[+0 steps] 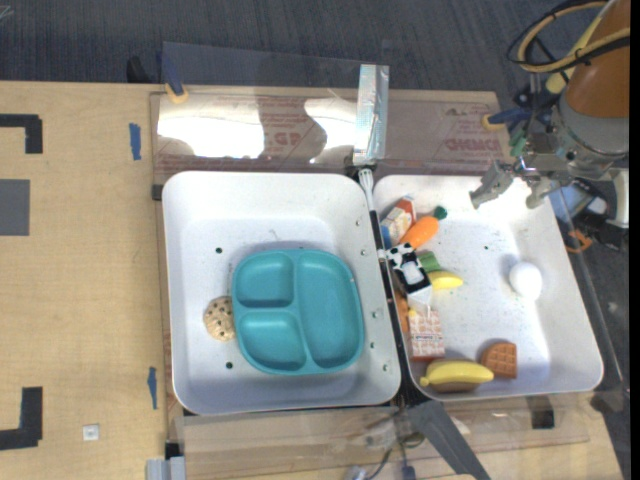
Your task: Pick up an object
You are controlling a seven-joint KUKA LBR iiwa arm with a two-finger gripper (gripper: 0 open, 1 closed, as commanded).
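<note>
A yellow plastic banana [457,374] and a brown waffle-shaped toy [499,358] lie at the near edge of the right white bin [560,268]. A white ball [525,279] sits alone on the open floor beyond. At the far rim, the two-finger gripper [512,189] hangs with fingers spread, holding nothing.

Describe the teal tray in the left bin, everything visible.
The teal tray is a rounded-rectangle divided plate, plastic-looking, with three compartments: two smaller ones and one long one. All three look bare. It lies flat and upright on the floor of the left bin, slightly rotated, toward the bin's front. A cookie sits against its left edge, partly tucked under the rim.
</note>
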